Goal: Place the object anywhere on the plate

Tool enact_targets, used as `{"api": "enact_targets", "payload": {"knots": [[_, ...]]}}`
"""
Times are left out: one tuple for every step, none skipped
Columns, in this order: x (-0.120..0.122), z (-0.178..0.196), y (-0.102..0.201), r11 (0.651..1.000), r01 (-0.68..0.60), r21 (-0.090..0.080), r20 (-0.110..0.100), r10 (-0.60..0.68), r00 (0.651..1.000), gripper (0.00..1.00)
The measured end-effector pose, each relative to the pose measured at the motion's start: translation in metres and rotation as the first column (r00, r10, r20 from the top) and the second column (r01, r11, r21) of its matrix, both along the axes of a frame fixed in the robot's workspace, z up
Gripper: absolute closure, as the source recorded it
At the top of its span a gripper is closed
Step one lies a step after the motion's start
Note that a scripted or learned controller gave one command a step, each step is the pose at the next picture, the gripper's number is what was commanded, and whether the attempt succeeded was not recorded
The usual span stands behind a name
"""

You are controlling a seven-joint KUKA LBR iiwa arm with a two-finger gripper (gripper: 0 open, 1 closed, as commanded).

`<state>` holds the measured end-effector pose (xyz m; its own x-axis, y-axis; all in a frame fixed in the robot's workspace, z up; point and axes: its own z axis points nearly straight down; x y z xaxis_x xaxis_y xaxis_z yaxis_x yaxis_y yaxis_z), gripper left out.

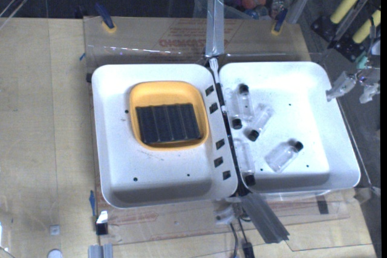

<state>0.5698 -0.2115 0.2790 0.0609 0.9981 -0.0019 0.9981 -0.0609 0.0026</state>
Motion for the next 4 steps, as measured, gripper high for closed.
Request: {"api": "enact_targets", "payload": {"knots": [[0.001, 0.010, -0.001, 1.000, 0.000, -0.002, 0.002, 0.000, 1.000, 1.00], [-0.006, -0.015, -0.006, 0.987, -0.160, 0.003, -0.003, 0.160, 0.987, 1.00], [0.049, -0.004, -0.010, 0.900, -0.436, -0.002, 0.002, 0.436, 0.900, 1.00], [0.062, -0.003, -0.011, 0.722, -0.692, -0.004, 0.002, 0.692, 0.722, 1.00]]}}
